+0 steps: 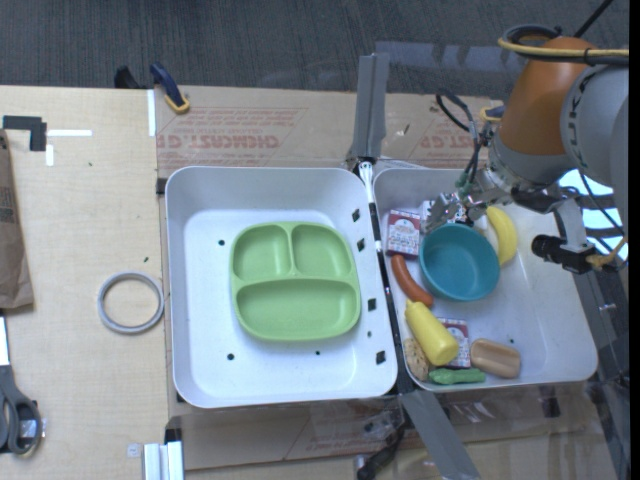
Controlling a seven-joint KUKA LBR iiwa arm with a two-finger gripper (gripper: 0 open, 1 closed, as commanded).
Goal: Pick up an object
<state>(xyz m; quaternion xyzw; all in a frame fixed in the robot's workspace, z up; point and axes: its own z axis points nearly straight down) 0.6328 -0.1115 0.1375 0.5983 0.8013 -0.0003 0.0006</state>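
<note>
The gripper [455, 208] sat low at the back of the right bin [570, 318], just behind the blue bowl [459, 260]; its state could not be determined. Nothing was lifted: bowl, banana [503, 234] and hot dog [410, 279] lay in the bin, pickup pending

The end effector [452, 208] hangs over the right bin [570, 338], just above the blue bowl [459, 262].

Cardboard sheet [240, 128] under bins: red print, upside down, not legible.
</note>
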